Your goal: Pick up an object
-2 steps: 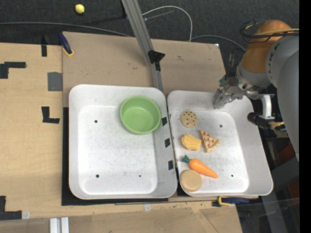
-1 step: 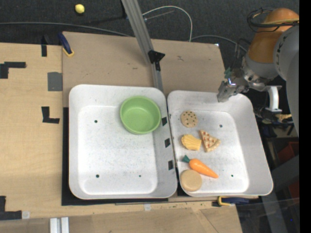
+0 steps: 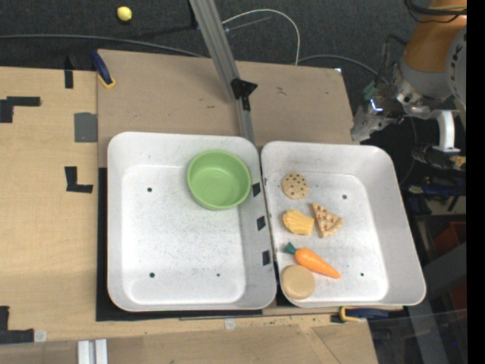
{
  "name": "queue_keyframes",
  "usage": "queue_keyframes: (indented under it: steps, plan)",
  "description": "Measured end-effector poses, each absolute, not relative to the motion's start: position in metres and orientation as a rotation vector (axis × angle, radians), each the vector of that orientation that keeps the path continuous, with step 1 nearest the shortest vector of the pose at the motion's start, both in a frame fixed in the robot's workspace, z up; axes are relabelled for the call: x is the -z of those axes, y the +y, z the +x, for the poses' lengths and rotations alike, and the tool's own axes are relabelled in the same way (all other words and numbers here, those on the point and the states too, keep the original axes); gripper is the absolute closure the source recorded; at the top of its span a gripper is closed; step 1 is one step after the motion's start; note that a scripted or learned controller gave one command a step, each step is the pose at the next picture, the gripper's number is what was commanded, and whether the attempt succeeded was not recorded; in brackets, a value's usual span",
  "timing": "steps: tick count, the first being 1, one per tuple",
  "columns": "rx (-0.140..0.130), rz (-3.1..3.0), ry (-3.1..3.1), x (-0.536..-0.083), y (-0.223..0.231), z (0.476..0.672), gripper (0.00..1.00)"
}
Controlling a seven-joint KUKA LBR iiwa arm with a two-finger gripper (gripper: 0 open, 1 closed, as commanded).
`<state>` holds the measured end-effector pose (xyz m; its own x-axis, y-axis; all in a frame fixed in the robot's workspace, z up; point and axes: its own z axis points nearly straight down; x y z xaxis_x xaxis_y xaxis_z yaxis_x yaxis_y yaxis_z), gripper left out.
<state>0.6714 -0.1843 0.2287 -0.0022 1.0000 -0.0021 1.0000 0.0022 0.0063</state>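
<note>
Camera view: pincer parked off the right bin's far right corner, nothing in it; can't tell its opening. No pick started yet, I'd say. Targets sit in the right bin: cookie, chip, pizza slice, carrot, tan disc. Next: swing left, descend over one. Left bin holds green bowl. Desk brown, yellow ball beyond it.

A: What lies under the bins?
B: A brown board on a pale wooden bench with black tape marks.
A: And behind?
B: Dark carpet, a yellow ball on it, cables trailing, and a grey pole slanting over the board.
</note>
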Motion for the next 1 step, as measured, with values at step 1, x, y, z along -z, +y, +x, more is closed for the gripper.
queue_keyframes:
  steps: [1]
  plan:
    - [-0.001,2.219,2.222,-0.2432,-0.1838,0.6720,1.00]
